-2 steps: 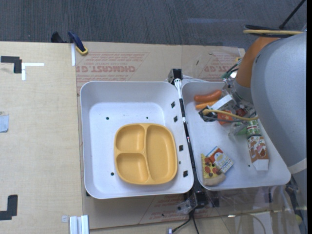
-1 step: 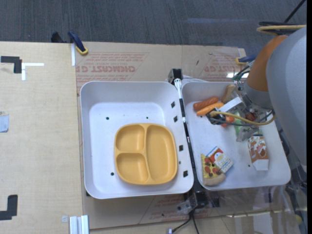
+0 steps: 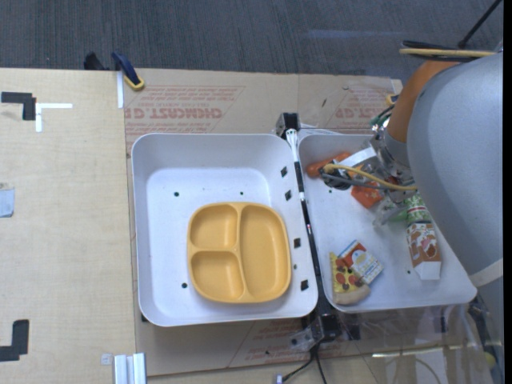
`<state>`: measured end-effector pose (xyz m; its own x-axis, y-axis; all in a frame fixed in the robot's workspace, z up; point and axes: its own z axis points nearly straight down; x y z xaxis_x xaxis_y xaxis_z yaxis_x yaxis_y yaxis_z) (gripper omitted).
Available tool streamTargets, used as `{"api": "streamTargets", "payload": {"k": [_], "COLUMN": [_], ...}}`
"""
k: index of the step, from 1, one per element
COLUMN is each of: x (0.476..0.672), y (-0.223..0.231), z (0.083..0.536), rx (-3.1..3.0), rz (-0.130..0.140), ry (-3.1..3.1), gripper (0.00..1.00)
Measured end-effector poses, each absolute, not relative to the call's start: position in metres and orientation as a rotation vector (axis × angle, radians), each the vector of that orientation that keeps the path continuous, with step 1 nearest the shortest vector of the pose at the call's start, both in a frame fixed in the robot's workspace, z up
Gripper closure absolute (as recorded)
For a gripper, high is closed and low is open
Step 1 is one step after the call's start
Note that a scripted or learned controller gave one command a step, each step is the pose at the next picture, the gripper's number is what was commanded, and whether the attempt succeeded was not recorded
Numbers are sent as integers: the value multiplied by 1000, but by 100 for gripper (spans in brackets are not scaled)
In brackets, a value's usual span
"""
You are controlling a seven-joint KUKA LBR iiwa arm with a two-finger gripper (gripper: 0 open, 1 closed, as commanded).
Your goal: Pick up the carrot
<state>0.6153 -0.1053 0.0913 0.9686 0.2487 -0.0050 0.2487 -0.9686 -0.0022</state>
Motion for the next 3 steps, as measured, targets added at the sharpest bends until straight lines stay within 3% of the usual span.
{"api": "streamTargets", "payload": {"k": [1, 2, 3], "x": [556, 597, 623], "y": [-116, -108, -118], "z": [139, 96, 131], "rx": [-3123, -3126, -3121], "rz": [12, -11, 5], "ry": [-311, -330, -351], "gripper": [0, 0, 0]}}
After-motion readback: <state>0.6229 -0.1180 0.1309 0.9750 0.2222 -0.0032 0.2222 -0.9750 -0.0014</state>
